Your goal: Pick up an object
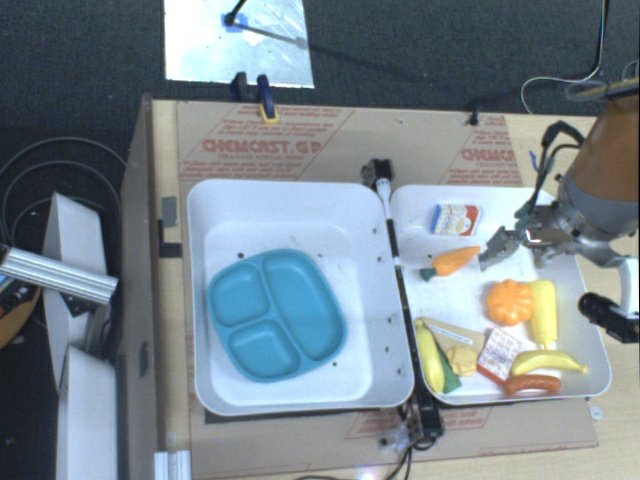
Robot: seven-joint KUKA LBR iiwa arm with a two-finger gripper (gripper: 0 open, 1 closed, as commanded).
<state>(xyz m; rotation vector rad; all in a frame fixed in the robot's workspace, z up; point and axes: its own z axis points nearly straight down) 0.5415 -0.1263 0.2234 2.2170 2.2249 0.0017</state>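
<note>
i am hovering my gripper (508, 243), fingers apart and holding nothing, right of the carrot (455, 260) at mid-right, judging descent comes next.

both white bins (290, 203) look like smooth moulded plastic with a soft sheen. the blue divided plate (275, 313) is plastic too, smooth and fairly matt. the toy food, such as the carrot (455, 260), pumpkin (509, 302) and banana (548, 363), is glossy plastic. under the bins lies printed brown cardboard (330, 138), dull and flat. the floor is dark, rough carpet (80, 58), with a shiny, crinkled foil-like sheet (240, 28) on it.
</note>
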